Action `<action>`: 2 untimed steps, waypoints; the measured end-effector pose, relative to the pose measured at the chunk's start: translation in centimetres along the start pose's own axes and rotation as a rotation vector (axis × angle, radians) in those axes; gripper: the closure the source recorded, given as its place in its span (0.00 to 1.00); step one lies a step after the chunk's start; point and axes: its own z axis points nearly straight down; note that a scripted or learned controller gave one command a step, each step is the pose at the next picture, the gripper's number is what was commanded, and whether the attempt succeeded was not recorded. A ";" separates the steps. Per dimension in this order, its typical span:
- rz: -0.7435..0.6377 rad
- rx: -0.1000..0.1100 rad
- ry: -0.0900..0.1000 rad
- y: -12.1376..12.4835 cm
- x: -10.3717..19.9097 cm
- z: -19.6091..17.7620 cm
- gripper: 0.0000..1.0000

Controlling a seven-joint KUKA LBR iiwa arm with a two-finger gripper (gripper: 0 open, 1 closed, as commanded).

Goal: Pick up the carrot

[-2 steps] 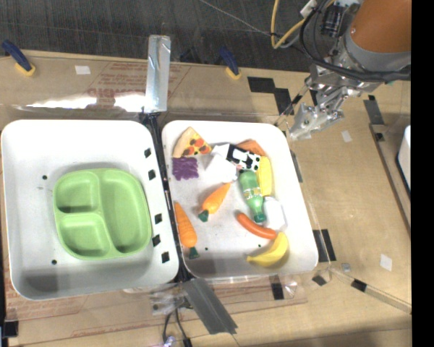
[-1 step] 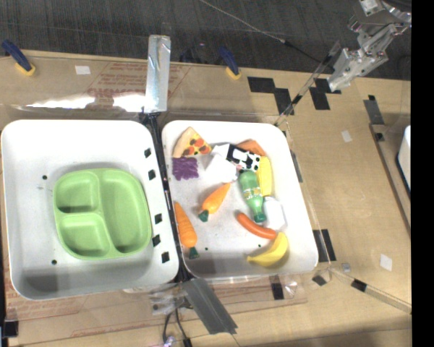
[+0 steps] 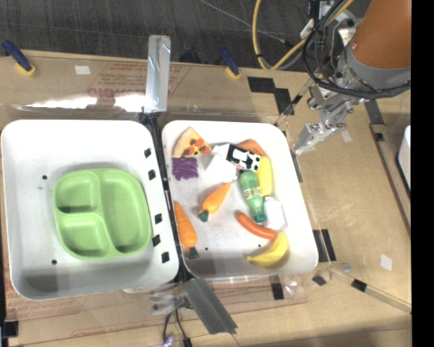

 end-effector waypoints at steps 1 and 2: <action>-0.189 0.005 0.003 -3.6 0.4 0.3 1.00; -0.189 0.007 0.003 -3.7 0.4 -0.8 1.00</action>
